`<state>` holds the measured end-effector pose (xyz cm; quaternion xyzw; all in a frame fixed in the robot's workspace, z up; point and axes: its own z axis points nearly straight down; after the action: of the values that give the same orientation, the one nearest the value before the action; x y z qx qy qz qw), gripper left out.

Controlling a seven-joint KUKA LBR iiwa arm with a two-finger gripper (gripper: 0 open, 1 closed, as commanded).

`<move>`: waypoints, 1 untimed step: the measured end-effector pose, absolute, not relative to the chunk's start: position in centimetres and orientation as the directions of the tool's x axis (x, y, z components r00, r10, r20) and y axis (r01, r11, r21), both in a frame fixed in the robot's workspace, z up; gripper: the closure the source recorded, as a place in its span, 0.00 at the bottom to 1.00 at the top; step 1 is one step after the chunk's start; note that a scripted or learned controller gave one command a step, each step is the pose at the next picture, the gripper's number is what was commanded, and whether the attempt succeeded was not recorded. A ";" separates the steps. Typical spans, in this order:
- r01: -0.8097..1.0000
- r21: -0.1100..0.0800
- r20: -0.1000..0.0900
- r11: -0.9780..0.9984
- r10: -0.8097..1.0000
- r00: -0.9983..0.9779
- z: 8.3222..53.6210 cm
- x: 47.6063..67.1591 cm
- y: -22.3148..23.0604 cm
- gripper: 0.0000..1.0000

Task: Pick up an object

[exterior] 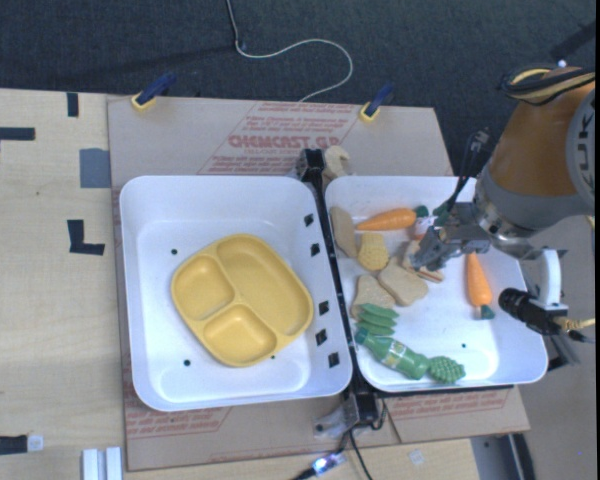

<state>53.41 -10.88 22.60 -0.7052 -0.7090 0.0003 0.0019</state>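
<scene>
Apparently toy carrots [388,220] flanking the claw [427,253].

Dark carpet [100,18] behind wooden bench [40,298]

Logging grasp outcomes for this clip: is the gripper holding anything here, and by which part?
Cannot be told. The gripper is low in the right white bin, among the toy foods beside the tan bread slice, but nothing visibly sits between its fingers.
</scene>
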 end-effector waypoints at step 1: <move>1.000 -0.003 0.002 0.006 1.000 -0.006 23.3 51.3 -6.4 1.00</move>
<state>51.29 -6.36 23.32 -0.7051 -0.7091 0.0003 0.0020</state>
